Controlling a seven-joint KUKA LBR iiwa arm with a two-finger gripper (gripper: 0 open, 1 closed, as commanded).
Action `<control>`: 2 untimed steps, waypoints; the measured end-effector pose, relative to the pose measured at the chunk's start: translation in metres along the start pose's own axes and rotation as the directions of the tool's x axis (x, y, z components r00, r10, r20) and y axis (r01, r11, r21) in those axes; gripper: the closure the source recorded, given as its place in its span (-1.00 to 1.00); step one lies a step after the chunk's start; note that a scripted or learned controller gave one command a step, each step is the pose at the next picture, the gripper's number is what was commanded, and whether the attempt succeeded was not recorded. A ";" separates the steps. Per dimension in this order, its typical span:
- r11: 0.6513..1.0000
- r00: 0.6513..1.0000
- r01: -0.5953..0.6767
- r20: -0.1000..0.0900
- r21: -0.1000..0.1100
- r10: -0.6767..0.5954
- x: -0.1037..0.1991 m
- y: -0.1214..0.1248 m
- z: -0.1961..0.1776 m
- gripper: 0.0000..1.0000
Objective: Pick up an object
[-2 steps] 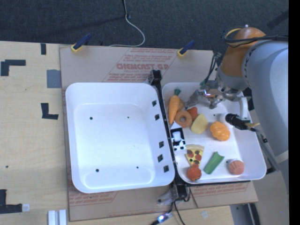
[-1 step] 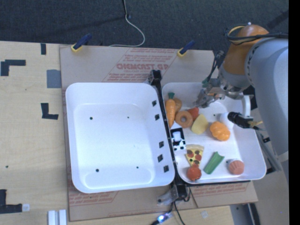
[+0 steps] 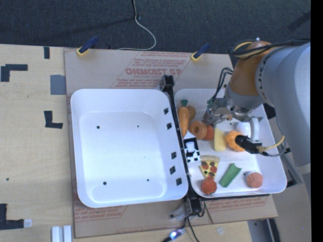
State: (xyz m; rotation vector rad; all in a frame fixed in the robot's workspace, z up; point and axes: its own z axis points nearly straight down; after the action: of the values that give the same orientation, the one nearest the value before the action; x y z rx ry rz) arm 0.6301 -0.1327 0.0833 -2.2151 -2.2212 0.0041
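Below the fingers (image 3: pixel 222 116) in the right bin (image 3: pixel 272 185): donut (image 3: pixel 198 129), yellow block (image 3: pixel 220 140). Finger opening: cannot tell. Donut judged light, rigid, slick plastic; pinch across its ring.

One fixed camera looks down aslant on both white bins (image 3: pixel 75 135).

Red print "CHEMCAST GP" on cardboard sheet (image 3: pixel 146 69) under bins; smaller lines unreadable.
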 end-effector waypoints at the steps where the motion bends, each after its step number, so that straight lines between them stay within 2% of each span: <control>1: 1.000 1.000 -0.006 -0.001 0.005 0.006 0.033 -0.147 0.000 1.00; 2: 1.000 1.000 0.006 0.000 -0.012 -0.006 0.099 -0.132 -0.106 1.00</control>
State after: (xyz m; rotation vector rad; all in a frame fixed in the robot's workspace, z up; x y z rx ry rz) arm 0.4983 -0.0338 0.1899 -2.2140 -2.2337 -0.0095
